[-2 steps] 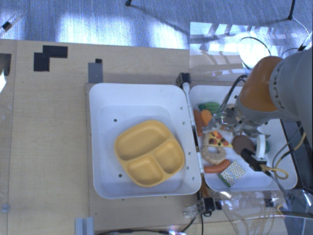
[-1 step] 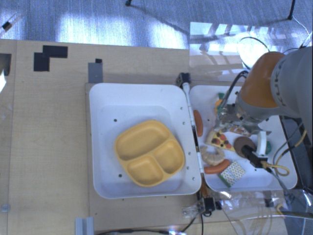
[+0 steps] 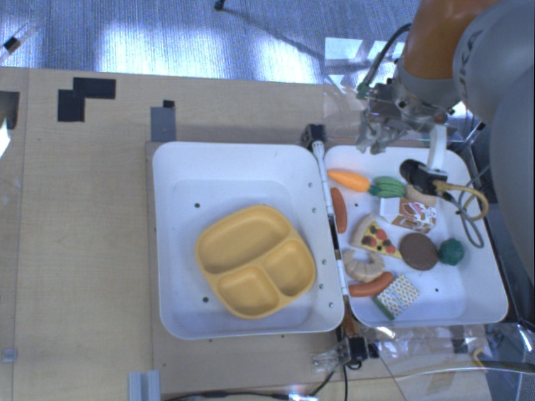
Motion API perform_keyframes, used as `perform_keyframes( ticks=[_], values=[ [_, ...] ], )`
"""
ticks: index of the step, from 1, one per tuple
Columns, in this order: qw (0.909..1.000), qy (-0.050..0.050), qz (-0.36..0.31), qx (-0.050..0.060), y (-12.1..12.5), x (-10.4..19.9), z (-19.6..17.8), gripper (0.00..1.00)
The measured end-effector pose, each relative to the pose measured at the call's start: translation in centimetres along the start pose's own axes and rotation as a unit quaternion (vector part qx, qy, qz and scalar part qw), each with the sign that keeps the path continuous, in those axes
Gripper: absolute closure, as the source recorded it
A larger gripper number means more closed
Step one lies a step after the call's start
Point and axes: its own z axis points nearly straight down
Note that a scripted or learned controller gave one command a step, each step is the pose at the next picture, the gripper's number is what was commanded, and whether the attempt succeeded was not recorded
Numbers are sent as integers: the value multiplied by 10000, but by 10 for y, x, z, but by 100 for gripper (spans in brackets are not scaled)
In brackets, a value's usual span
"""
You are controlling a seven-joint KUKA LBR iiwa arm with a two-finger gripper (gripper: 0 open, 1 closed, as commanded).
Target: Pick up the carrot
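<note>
1. two shallow white bins sit side by side on the bench, the left bin (image 3: 167, 224) and the right bin (image 3: 485, 299), sharing a wall down the middle.
2. the left bin bears one yellow divided plate (image 3: 255, 261) with three compartments. it lies flat, turned at a slant, a little toward the front of the bin floor.
3. the carrot (image 3: 349, 180) lies on its side in the right bin, near the back left corner. its orange body points toward the shared wall, and its green top (image 3: 387, 186) points away to the right.
4. the gripper (image 3: 374, 143) hangs over the back rim of the right bin, just behind the carrot and apart from it. i cannot tell from this slant whether it is parted or clenched.
5. just in front of the carrot, a red sausage (image 3: 338, 209) lies lengthwise along the left wall of the right bin.
6. a pizza slice (image 3: 375, 237) lies near the middle of that bin. a brown round cookie (image 3: 418, 251) sits just beside it on the right, and a dark green ball (image 3: 451, 251) sits beyond the cookie.
7. a red and white packet (image 3: 415, 215) lies behind the cookie, in front of the carrot's green top.
8. toward the front of the right bin lie a pale croissant (image 3: 364, 266), a second sausage (image 3: 370, 286) just in front of it, and a green and white box (image 3: 397, 296) beside that sausage's right end.
</note>
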Motion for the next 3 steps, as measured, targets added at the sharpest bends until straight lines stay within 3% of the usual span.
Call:
perform_keyframes(
  ticks=[1, 2, 3],
  values=[
    [10000, -18, 19, 57, -2, -4, 5, 0],
    [9957, -28, 926, 85, 19, -19, 69, 0],
    [9998, -29, 187, 86, 24, -75, 145, 0]
  ],
)
